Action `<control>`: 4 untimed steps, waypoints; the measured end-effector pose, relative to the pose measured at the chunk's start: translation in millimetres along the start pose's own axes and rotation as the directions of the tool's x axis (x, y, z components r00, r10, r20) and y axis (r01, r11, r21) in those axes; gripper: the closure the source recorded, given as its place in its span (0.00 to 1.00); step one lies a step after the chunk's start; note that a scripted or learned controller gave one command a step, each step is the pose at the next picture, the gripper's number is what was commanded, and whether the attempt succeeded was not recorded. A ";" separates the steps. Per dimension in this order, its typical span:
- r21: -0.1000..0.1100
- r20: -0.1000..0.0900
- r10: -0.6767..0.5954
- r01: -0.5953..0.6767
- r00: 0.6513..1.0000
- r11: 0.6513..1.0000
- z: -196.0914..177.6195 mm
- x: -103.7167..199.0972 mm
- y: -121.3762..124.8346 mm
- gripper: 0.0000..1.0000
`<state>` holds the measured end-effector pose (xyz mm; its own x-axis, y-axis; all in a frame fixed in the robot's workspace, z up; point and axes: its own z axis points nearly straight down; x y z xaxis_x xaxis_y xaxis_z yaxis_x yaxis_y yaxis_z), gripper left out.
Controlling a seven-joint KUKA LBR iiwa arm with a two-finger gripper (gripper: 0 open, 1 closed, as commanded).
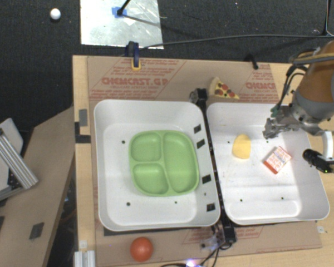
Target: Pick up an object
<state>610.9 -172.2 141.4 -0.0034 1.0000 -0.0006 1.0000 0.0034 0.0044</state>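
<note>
Approach step: the hand (pixel 271 128) hovers in the right bin (pixel 267 204); whether it is clenched I cannot tell. The yellow lump (pixel 241 147) lies at its eight o'clock, needing descent there.

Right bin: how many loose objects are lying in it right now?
2. A yellow object lies near the right bin's left side, and a small red-and-white packet lies to its right, under the arm. The arm may hide more.
</note>
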 end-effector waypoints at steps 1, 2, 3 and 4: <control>0.001 0.000 -0.002 0.002 1.000 1.000 -43.7 1.5 7.0 1.00; 0.000 0.000 -0.002 0.002 1.000 1.000 -86.5 -0.3 8.8 1.00; -0.002 0.001 -0.003 0.003 1.000 1.000 -140.5 -0.4 10.3 1.00; 0.004 0.000 -0.002 0.002 1.000 1.000 -141.9 53.9 -2.5 1.00</control>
<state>607.6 -118.2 283.3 -0.0052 1.0000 -0.0004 1.0000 0.0052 0.0009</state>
